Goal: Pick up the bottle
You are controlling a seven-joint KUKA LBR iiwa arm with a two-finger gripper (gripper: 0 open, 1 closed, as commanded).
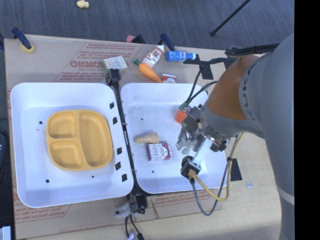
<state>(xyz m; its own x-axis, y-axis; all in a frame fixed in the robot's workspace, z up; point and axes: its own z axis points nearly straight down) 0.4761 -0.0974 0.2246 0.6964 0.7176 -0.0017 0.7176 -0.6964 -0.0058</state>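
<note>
Cardboard covers the table under two smooth white bins. A blue bottle lies on its side beyond the right bin's far edge, beside a carrot-shaped toy. The pincer hangs low over the right bin, near a red carton; whether it is spread, I cannot tell. A yellow divided plate sits in the left bin.

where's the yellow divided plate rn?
In the camera view, the yellow divided plate lies flat in the left white bin, about midway. The hand is over the right white bin, near a small red carton.
</note>
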